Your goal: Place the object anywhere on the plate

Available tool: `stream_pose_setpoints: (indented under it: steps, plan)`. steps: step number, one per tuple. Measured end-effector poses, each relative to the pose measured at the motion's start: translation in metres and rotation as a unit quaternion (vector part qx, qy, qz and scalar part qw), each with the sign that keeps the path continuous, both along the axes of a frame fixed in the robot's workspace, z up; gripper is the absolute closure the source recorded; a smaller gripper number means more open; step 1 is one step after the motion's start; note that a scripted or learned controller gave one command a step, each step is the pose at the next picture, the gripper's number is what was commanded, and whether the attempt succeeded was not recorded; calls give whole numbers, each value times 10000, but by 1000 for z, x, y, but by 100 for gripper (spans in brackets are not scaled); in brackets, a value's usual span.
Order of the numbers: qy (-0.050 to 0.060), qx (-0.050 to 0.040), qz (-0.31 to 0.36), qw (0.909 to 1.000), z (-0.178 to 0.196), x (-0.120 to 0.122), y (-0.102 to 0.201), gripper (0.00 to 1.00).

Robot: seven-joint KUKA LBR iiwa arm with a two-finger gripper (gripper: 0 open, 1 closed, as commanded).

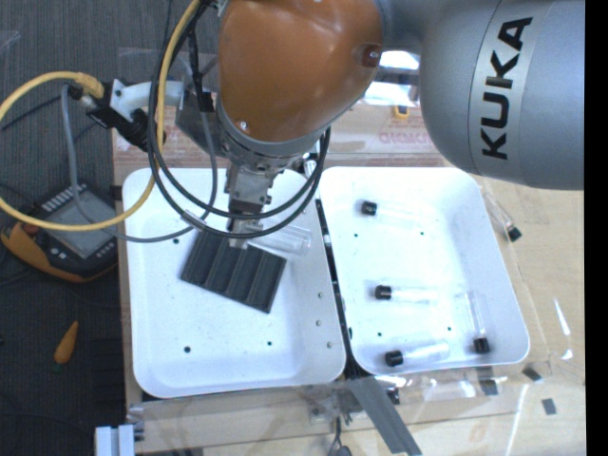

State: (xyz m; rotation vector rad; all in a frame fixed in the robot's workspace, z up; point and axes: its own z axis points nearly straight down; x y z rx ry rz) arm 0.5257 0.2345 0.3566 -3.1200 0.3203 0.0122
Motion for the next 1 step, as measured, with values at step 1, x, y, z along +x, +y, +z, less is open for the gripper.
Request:
stream_pose_setpoints:
  steps: [1]
  plan:
    - [19, -19, 5, 10000, -95, -24, 0, 100]
